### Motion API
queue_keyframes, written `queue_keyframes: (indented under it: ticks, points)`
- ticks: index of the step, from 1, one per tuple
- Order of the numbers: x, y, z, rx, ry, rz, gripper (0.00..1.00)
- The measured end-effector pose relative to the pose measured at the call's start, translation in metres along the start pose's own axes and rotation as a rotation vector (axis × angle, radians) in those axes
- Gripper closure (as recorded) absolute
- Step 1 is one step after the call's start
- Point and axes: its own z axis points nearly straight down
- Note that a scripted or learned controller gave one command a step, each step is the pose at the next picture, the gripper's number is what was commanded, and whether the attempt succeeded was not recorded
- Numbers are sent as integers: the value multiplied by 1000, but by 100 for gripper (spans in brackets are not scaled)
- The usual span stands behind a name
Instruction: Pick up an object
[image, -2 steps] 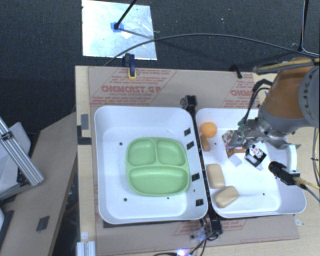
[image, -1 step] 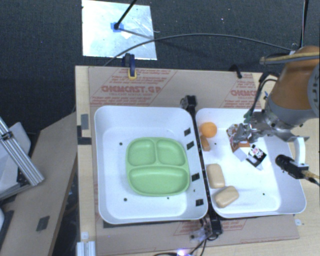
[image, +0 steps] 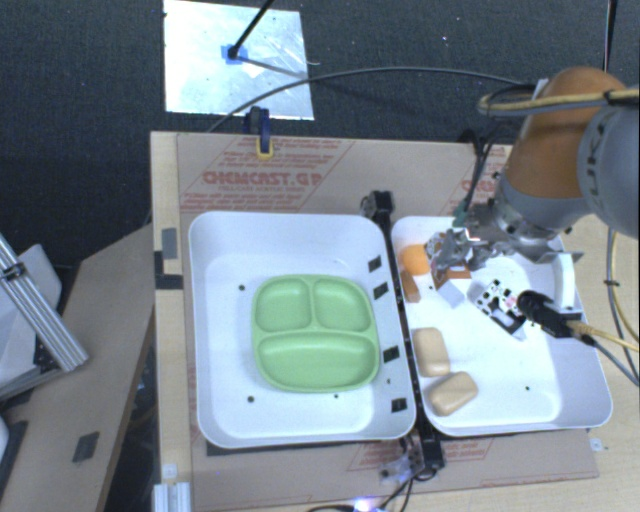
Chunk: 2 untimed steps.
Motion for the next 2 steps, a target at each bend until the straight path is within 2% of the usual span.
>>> queue_keyframes:
  ticks: [1, 2]
  points:
    - [60, 22, -4, -1, 1, -2, 100]
    - [105, 50, 6, 1, 1, -1, 100]
